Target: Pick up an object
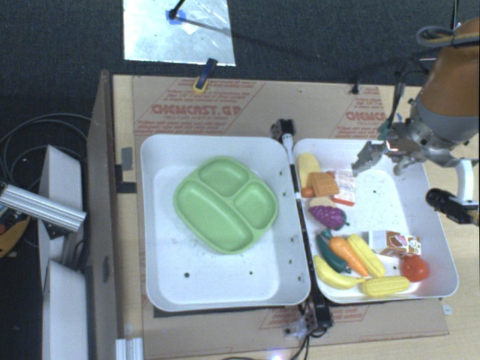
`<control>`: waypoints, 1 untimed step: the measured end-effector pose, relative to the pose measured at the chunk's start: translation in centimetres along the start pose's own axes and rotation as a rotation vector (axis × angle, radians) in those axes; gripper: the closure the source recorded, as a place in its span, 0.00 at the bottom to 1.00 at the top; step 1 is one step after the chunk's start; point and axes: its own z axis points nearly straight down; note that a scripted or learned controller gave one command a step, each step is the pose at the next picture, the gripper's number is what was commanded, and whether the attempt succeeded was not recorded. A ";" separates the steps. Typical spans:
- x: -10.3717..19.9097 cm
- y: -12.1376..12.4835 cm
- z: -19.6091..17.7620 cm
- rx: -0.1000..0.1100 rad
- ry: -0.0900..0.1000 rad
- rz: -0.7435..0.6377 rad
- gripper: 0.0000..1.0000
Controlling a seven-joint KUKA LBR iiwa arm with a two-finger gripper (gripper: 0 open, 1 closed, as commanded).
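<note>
Right bin (431, 223), white and shallow, serving as landmark. Contents are lying mostly along its left wall and near edge:
- purple grape bunch (328, 215), small, dark, glossy, sitting against the left wall about midway down;
- orange cracker-like block (322, 184) just beyond the grapes, overlapping a pale yellow piece (307, 165) at the far-left corner;
- small red-and-white packet (344, 186) touching the block's right side;
- carrot (346, 250), dark green vegetable (328, 250) and yellow pieces crowding together below the grapes;
- banana (334, 274) and corn cob (385, 285) lying along the near edge;
- tomato (414, 268) at the near-right corner, with a small printed box (398, 242) just beyond it.

Gripper (382, 157): hanging over the bin's far-right part, two grey fingers (367, 157) spreading apart, nothing lying between them, touching no item as far as can be told.

Open room: the bin's centre and far-right floor are showing bare white, well apart from the cluttered left wall.

Left bin (169, 276), sharing a wall with the landmark, is holding a green divided plate (225, 203) at its middle.
</note>
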 end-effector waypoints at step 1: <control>0.5 0.7 6.4 0.004 0.000 0.001 0.00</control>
